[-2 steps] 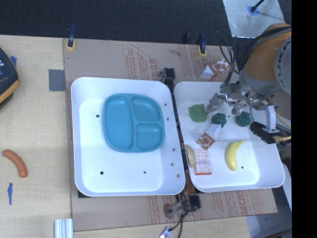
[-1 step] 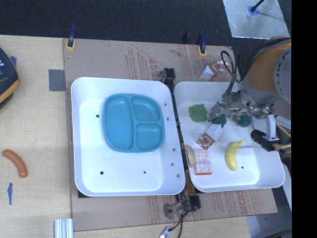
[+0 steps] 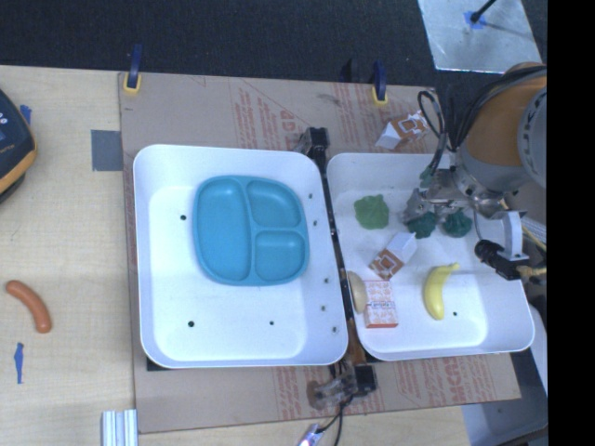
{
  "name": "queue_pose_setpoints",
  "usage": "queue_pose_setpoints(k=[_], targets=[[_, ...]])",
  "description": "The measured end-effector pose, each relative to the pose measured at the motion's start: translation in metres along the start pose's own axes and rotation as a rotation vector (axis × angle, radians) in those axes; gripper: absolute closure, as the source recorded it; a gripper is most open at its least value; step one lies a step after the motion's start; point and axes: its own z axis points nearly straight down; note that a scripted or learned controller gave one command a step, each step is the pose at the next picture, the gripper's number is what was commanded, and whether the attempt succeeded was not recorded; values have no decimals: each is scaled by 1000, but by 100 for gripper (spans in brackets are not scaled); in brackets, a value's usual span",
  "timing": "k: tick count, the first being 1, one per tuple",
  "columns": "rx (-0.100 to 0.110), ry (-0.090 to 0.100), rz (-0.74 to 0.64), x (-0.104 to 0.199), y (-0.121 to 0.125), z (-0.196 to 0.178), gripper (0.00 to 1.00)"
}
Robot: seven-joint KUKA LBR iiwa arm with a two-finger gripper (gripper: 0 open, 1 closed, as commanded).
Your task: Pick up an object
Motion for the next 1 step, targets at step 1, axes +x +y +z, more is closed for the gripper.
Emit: queue_pose_setpoints(k=[1], targets=[[-4,1,1,79,-25,-90,100]])
